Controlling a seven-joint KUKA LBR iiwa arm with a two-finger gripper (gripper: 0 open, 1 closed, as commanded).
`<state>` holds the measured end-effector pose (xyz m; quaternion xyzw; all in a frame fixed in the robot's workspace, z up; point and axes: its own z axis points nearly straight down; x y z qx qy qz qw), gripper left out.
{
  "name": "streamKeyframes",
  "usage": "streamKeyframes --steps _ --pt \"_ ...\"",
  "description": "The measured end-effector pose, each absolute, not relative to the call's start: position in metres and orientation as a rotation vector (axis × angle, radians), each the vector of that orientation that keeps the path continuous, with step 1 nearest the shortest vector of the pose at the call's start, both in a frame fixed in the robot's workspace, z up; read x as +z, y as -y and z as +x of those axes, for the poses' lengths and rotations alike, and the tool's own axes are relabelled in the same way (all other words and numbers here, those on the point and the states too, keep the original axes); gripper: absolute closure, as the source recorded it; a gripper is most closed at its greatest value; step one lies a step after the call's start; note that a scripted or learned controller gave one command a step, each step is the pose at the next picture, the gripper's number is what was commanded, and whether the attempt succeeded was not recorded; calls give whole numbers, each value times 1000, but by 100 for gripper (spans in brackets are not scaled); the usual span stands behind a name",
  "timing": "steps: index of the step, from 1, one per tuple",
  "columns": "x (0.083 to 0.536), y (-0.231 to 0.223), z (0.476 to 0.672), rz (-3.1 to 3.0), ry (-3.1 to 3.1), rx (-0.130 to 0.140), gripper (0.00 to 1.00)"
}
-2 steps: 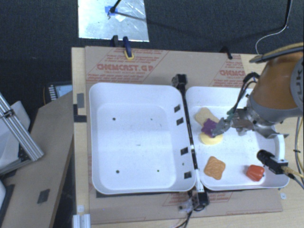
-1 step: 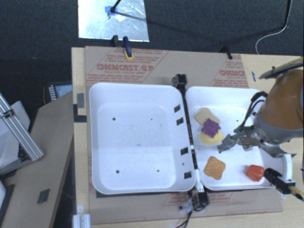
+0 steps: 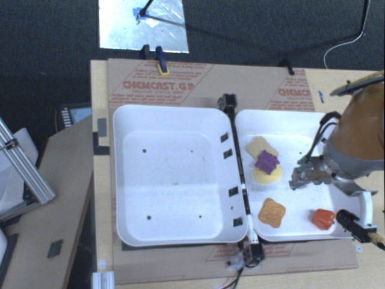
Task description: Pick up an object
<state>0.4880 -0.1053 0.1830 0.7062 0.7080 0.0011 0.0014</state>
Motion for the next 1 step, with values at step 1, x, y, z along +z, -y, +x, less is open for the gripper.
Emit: streamKeyframes --steps 1 --pt "222 32 523 2207 -2230 8 100"
